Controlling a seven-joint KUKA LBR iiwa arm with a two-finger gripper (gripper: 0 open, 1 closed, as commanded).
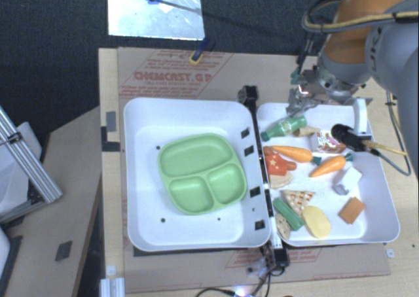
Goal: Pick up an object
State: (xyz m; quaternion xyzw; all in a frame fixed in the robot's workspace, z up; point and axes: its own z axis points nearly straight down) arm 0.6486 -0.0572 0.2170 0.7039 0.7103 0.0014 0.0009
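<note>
The two-finger gripper [300, 103] hangs at the right white bin's [383, 214] far edge, apparently clamped on the green plastic bottle [284, 127] (lying tilted), though the grip is blurred.

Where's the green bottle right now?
The green bottle lies on its side at the far left corner of the right bin, just below the gripper and above the left carrot.

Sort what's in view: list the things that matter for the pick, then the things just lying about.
For the pick: gripper; green bottle just below it; right bin holding the toy food.

Lying about: green divided plate; left bin; two carrots; yellow piece; orange block.
</note>
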